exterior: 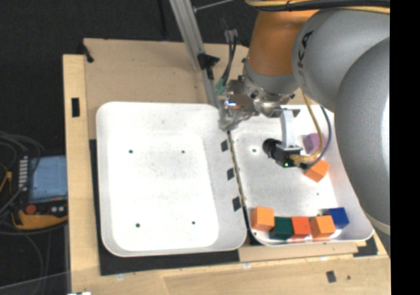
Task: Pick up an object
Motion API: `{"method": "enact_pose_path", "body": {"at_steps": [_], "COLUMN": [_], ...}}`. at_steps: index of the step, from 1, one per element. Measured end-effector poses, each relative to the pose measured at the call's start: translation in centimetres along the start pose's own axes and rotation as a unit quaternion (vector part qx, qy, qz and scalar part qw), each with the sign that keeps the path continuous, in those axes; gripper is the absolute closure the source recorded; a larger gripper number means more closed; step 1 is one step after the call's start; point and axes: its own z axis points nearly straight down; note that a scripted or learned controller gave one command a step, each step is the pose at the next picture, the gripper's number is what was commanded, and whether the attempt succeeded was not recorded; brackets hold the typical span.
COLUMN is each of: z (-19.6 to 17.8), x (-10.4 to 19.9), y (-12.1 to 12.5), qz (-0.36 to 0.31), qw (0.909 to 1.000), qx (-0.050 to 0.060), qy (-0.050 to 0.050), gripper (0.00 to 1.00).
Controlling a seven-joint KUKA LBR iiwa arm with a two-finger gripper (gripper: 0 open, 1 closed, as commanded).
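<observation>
Gripper hung over the right bin's far-left corner, and we couldn't tell if it gripped anything. Row of blocks sat along that bin's near edge.

My grey shell looked smooth with a soft sheen, the orange band glossier. The left bin and right bin looked like matt white plastic, the bench like pale matt board, the coloured blocks dull.

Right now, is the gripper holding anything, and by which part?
It cannot be told: the gripper, at the upper-left corner of the right bin, is too blurred. The purple block and the others lie apart from it.
</observation>
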Motion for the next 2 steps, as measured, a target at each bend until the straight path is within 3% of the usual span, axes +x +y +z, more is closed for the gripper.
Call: {"method": "enact_pose_path", "body": {"at_steps": [1, 2], "z": [-0.41, -0.42], "x": [4.34, 3.92], "y": [2.35, 2.27], "qz": [0.0, 0.001], "qw": [1.0, 1.0], "qx": [0.0, 0.001], "qy": [0.001, -0.001], "gripper": [1.0, 0.0]}}
